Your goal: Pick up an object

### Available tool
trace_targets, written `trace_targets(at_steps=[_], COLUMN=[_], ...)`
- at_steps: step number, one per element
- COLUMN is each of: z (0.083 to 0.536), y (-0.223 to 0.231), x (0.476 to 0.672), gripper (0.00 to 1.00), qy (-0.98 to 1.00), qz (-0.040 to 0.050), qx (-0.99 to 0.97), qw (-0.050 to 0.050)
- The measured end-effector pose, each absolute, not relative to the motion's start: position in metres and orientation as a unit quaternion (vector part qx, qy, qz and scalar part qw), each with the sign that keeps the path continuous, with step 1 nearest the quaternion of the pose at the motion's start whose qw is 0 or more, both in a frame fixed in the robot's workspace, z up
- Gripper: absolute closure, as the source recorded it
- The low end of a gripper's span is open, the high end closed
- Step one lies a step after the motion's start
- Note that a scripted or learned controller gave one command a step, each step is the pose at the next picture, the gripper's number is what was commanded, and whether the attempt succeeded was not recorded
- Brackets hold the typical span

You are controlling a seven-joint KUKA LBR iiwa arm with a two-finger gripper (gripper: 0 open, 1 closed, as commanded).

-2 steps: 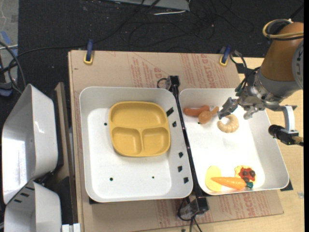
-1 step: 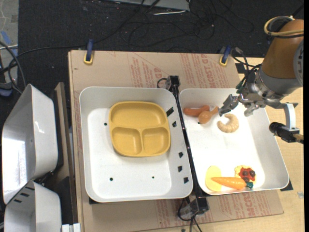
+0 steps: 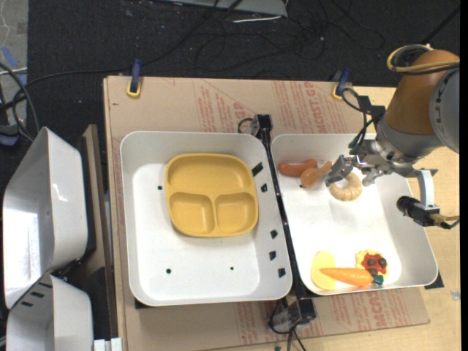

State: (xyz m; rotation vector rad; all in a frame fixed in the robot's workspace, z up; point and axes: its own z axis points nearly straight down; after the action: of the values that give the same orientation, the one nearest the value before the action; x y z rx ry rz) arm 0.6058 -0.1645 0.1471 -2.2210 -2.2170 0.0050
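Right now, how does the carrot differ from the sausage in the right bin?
The carrot lies near the front edge of the right bin, far from the gripper; the sausage lies near the back edge, close to the gripper. The carrot is brighter orange and tapers to a point; the sausage is redder with rounded ends. The carrot rests partly on a yellow piece; the sausage lies on the bin floor. Both are slim and lie roughly crosswise.

You have two white bins: the left bin (image 3: 139, 218) holds one yellow tray (image 3: 212, 194). The right bin (image 3: 409, 247) holds one sausage (image 3: 296, 168), one croissant (image 3: 346, 188), one carrot (image 3: 346, 275), one yellow disc (image 3: 322, 263) and one red-and-yellow toy (image 3: 373, 262).
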Motion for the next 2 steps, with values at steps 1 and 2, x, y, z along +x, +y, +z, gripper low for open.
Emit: trace_targets(at_steps=[1,2], z=[0.103,0.115], y=[-0.166,-0.164], x=[0.610,0.612], gripper=[0.00,1.00], qy=[-0.707,-0.708], qz=[-0.0022,-0.0054], qx=[-0.707,-0.707], qw=[-0.006,-0.009])
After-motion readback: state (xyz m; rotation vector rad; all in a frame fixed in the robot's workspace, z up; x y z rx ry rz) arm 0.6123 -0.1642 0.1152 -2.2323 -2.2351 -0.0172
